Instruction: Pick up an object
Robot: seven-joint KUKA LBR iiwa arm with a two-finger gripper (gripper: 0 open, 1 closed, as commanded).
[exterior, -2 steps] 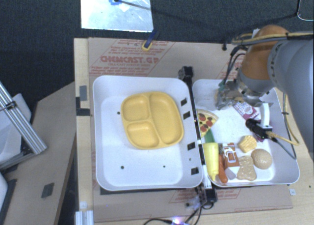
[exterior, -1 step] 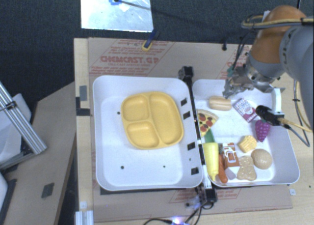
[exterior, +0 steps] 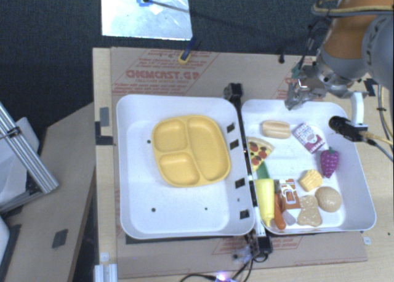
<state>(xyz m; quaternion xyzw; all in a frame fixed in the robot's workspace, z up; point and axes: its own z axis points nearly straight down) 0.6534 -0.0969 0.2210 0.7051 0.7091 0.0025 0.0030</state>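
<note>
1. Nearest the camera, the right bin (exterior: 368,216) holds a crowded front corner: a yellow corn cob (exterior: 265,197) lies along the left wall, with a thin orange piece, perhaps a carrot (exterior: 279,215), just beside it. A small red-and-white packet (exterior: 287,193) lies partly under its neighbours; its print cannot be read.
2. Beside these lie a tan, bear-shaped biscuit (exterior: 309,214), touching a round bread roll (exterior: 328,199), and a yellow cheese wedge (exterior: 310,180) just behind them.
3. Further in, a bunch of purple grapes (exterior: 329,161) lies near the right wall, and a pizza slice (exterior: 258,151) lies against the divider, a green piece at its near end partly hidden.
4. The left bin (exterior: 132,213) holds a yellow three-compartment plate (exterior: 189,150).
5. Toward the far side of the right bin lie a pale hot dog bun (exterior: 276,129) and a purple-and-white packet (exterior: 309,137).
6. The gripper (exterior: 296,99) hangs over the right bin's far rim, apart from every object; nothing sits between its fingers. They are small and blurred, so I cannot tell whether they are spread or pressed together.
7. The arm is cut off at the right edge.
</note>
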